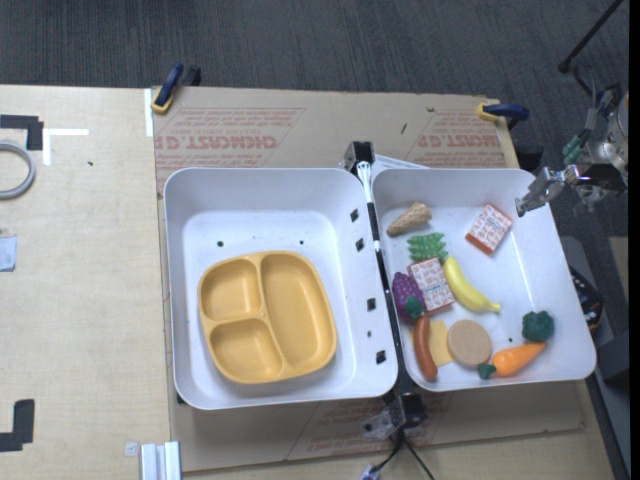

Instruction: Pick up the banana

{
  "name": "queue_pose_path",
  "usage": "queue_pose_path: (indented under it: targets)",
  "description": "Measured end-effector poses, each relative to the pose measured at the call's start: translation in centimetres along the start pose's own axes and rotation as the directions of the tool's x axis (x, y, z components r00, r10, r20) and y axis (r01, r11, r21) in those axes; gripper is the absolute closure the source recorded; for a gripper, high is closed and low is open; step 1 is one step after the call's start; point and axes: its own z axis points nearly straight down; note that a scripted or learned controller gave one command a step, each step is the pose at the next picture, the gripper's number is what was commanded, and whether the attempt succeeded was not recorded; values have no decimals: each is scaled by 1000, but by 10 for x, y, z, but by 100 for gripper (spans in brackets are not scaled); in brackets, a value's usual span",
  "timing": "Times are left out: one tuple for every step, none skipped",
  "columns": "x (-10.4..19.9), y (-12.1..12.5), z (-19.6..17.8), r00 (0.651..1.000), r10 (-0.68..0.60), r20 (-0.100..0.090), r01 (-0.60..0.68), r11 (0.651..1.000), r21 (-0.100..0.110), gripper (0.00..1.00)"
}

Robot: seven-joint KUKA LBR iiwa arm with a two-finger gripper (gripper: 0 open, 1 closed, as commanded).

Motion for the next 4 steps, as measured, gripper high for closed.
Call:
queue_pose_path:
  targets:
    - [61,-6,98,967,-255,-1,255,967,0,0]
    - [82,-31,168,925,-380,1,380,925,-2,0]
    - [81,-29,157,926,-377,6,377,926,-8,100]
    - [81,-29,157,926,-377,6,377,926,-7,0]
